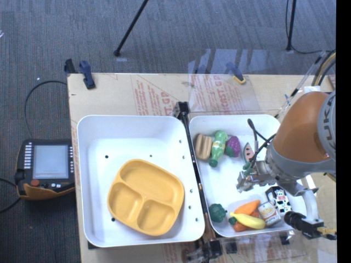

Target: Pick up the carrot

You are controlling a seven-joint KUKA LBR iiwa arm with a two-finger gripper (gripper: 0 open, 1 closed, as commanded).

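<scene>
The orange carrot [248, 207] lies near the front edge of the right bin [230, 122], just above a yellow banana [248, 221]. My gripper [246, 180] hangs over the bin's middle, a little above and behind the carrot and apart from it. Nothing shows in its grasp. The arm's orange band fills the right side of the bin.
A green broccoli [217, 212] sits left of the carrot, and a small can [268, 213] and a patterned carton [281, 198] sit to its right. A tan piece [203, 146], a green vegetable [219, 146], purple grapes [233, 146] and a watermelon slice [248, 151] line the back. The left bin [93, 141] holds a yellow divided plate [145, 196].
</scene>
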